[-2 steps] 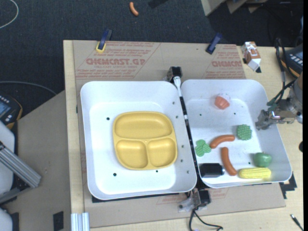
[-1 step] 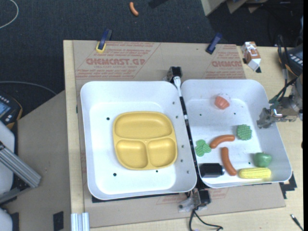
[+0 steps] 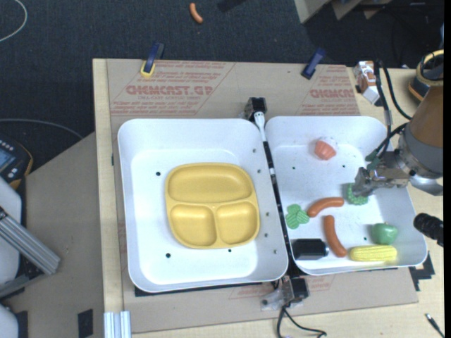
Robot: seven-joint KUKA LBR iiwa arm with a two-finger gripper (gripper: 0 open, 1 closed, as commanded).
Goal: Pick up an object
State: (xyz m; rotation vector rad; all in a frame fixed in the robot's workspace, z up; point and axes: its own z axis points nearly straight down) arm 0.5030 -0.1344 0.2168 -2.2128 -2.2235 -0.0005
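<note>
My gripper [image 3: 366,183] reaches in from the right and sits low over the right side of the right bin [image 3: 282,136]. It is directly above a small green toy [image 3: 358,198] and hides part of it. Close to its left lies an orange sausage [image 3: 325,205]. A second sausage [image 3: 335,236] lies below that one. Also in this bin are a pink-orange piece [image 3: 325,149], a green leafy piece [image 3: 297,216], a black block [image 3: 309,248], a yellow corn cob [image 3: 373,253] and a green pepper [image 3: 385,232].
The left bin [image 3: 134,189] holds a yellow divided plate [image 3: 211,204]. A black clip [image 3: 256,108] sits where the bins meet at the back. Cables [image 3: 386,94] run along the bench's right side near the arm. A small orange item [image 3: 196,12] lies on the dark floor.
</note>
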